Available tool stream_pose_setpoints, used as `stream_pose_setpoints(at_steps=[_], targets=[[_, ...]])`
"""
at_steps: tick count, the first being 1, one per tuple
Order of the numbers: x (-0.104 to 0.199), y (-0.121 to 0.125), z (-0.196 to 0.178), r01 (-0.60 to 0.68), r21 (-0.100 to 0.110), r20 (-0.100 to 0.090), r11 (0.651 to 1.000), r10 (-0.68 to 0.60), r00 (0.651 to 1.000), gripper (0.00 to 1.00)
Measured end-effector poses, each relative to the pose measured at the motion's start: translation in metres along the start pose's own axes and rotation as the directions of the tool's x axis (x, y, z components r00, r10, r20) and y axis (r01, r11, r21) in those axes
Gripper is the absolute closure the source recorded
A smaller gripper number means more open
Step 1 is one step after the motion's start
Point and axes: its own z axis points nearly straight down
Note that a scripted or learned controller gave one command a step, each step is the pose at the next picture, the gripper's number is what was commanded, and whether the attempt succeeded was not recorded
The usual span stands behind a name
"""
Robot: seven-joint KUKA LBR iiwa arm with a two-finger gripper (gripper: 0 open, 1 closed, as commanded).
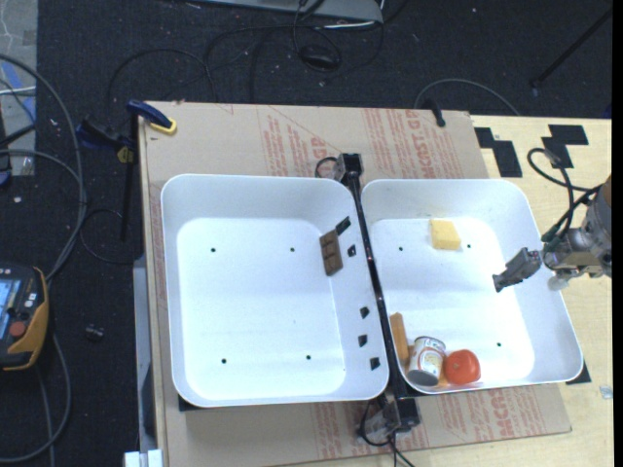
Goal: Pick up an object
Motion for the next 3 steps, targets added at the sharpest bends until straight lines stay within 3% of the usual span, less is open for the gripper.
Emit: stream_pose_setpoints(at_steps=[1, 2, 3], targets=[[0.000, 0.000, 0.000, 0.000, 0.000, 0.000, 1.000, 0.000, 1.000, 0.00], [0.000, 0.000, -0.010, 0.000, 0.000, 0.000, 1.000, 0.000, 1.000, 1.00], [0.045, 0.000, -0.005, 0.003, 0.000, -0.001, 1.000, -0.003, 1.000, 1.00]])
